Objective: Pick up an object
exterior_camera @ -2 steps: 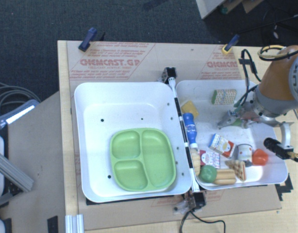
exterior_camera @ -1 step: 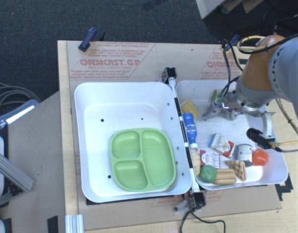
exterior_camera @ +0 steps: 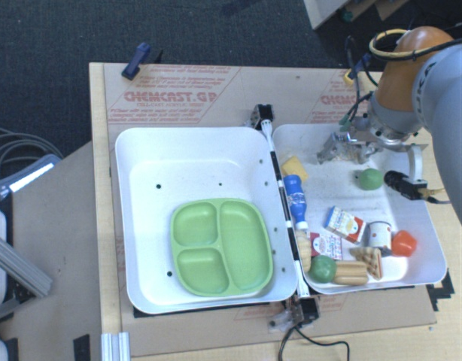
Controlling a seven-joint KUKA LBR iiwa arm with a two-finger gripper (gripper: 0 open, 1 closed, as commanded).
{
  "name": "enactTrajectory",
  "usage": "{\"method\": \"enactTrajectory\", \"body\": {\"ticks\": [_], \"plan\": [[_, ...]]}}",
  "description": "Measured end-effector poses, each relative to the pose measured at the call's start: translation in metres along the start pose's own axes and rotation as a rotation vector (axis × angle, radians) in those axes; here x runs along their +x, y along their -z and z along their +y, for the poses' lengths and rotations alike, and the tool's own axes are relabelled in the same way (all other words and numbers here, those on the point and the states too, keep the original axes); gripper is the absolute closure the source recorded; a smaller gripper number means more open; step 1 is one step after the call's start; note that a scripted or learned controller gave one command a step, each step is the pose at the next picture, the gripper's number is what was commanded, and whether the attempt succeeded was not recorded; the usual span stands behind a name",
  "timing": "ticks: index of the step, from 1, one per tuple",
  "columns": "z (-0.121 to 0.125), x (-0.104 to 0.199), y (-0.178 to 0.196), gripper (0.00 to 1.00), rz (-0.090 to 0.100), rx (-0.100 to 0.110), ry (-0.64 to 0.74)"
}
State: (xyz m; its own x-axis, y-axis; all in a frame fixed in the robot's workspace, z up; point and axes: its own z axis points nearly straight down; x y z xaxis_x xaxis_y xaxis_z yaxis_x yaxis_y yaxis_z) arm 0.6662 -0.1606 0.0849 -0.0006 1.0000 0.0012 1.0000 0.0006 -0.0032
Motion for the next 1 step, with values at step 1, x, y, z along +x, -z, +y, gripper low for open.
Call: {"method": "enactTrajectory", "body": {"ticks": [1], "plan": [[-0.0484, -0.0295, -0.0003, 0.00, -0.001, -0.002, -0.001]]}}
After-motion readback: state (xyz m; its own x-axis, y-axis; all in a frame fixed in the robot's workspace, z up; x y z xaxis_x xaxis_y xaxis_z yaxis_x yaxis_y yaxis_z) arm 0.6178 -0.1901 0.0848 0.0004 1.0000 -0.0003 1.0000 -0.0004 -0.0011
